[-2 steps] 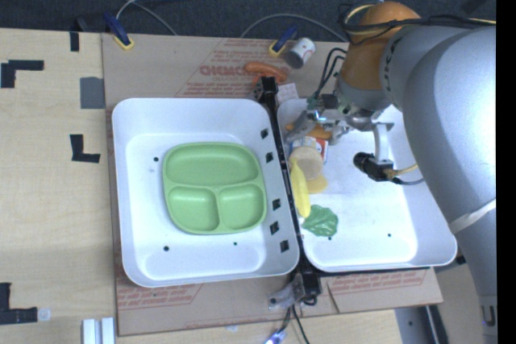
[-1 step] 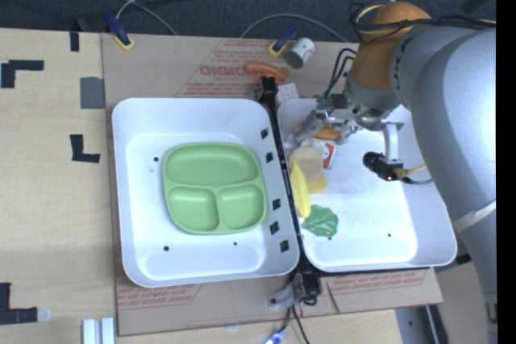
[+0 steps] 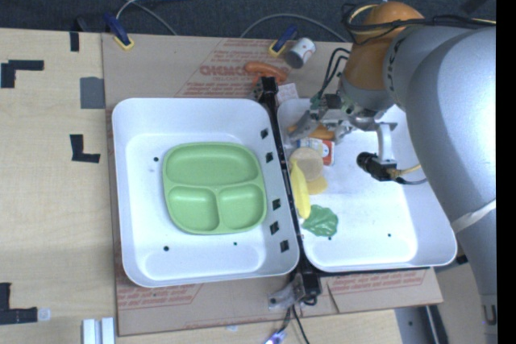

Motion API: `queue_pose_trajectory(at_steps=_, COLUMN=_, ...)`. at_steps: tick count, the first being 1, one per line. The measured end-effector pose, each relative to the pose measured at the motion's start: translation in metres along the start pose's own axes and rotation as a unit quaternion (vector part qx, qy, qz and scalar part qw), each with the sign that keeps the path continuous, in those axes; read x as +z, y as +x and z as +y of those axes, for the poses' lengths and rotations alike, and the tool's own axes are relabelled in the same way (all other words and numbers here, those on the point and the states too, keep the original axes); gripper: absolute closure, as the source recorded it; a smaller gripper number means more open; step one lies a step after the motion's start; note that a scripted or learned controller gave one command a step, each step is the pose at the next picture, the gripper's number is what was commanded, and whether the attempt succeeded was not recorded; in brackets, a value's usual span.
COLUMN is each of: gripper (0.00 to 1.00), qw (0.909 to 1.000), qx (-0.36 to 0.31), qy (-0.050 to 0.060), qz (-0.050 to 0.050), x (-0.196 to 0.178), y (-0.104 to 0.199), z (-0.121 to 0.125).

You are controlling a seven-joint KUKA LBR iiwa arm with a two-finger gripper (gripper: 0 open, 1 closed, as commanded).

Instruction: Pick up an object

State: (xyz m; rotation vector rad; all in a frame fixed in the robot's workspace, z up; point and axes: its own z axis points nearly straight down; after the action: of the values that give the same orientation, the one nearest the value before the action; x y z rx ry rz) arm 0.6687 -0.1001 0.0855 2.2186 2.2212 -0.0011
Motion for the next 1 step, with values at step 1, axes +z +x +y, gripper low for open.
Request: queue_pose_trajectory(at_steps=1, gripper=0.00, qw=1.0000, qx=0.000, qy=0.000, qz=0.000, x=-0.0004, y=-0.0220, z=0.0001)
